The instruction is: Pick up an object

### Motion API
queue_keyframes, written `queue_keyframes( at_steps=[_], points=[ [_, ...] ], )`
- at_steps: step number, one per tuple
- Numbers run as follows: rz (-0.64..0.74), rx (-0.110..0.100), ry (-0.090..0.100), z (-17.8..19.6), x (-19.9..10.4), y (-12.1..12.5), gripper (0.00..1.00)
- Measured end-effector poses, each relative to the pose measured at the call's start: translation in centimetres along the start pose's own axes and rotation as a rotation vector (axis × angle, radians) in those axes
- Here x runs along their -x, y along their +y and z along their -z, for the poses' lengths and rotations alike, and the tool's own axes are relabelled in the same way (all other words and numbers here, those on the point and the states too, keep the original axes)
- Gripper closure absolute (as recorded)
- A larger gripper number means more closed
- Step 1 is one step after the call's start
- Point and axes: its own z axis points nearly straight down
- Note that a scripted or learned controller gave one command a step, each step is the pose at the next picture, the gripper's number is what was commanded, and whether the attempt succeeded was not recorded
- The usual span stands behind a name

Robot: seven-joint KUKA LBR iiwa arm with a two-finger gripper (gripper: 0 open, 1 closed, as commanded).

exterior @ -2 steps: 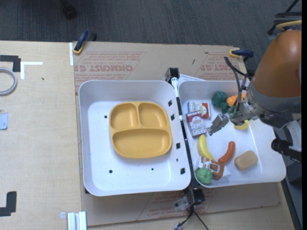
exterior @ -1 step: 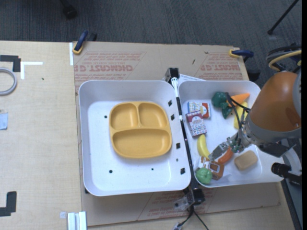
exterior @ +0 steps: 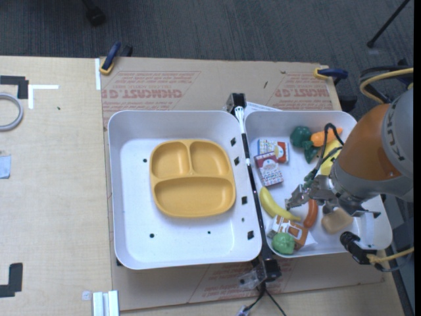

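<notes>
Hovering jaws (exterior: pixel 301 197) — slightly parted, above banana (exterior: pixel 272 205), right bin (exterior: pixel 368 232)

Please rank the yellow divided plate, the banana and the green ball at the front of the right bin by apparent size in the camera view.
1. Yellow divided plate, by far the largest.
2. Banana.
3. Green ball, smallest, though its compact shape makes it close to the banana.

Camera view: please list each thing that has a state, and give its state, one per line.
Gripper: fingers open, low in the right bin, holding nothing.
Yellow plate: lying flat in the left bin, right side up.
Banana: lying in the right bin beside the gripper.
Red sausage: lying in the right bin.
</notes>
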Motion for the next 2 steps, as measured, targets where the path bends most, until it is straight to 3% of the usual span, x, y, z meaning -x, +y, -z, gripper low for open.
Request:
queue_keyframes(
  at_steps=[1,2],
  points=[
    [0.0,0.001,0.0,1.0,0.0,0.1,1.0],
    [-0.043,0.0,-0.001,10.0,-5.9,3.9,1.0]
  ],
)
